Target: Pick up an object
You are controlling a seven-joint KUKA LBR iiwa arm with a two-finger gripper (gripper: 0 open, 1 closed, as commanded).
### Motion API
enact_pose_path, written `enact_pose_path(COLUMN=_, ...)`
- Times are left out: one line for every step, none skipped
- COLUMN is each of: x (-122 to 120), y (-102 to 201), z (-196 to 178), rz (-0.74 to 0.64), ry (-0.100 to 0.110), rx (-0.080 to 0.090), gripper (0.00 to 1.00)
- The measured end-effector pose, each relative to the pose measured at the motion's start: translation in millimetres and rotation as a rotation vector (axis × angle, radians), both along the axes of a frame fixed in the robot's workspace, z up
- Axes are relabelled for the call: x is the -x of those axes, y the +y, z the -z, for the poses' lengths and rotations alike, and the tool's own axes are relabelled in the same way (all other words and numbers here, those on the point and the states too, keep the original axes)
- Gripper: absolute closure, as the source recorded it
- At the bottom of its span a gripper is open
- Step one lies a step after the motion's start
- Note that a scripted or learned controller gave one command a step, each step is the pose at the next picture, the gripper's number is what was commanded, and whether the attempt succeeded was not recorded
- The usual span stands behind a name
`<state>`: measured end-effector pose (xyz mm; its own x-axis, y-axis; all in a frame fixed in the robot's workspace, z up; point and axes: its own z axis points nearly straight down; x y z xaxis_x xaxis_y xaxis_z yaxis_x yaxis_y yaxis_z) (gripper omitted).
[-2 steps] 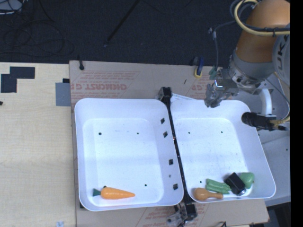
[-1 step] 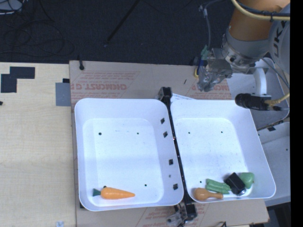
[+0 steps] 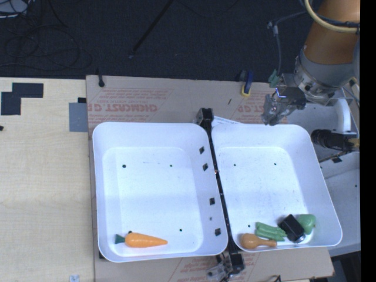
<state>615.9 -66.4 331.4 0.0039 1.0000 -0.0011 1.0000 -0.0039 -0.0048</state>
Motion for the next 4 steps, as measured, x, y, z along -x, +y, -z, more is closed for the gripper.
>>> enact_pose_path(x=37, y=-25, z=-28, rz=-0.001, ry=-0.002, rx=-0.001, gripper=1.00)
enact_pose_path(x=54, y=3, z=-30, rz=-0.005, ry=-0.001, rx=-0.002, gripper=1.00)
enact_pose_path(x=81, y=3, z=-113, rz=-0.006, ry=-0.012, rx=0.000, gripper=1.00)
enact_pose_path(x=89, y=41, z=61, rz=-0.004, ry=0.016, rx=-0.003, gripper=1.00)
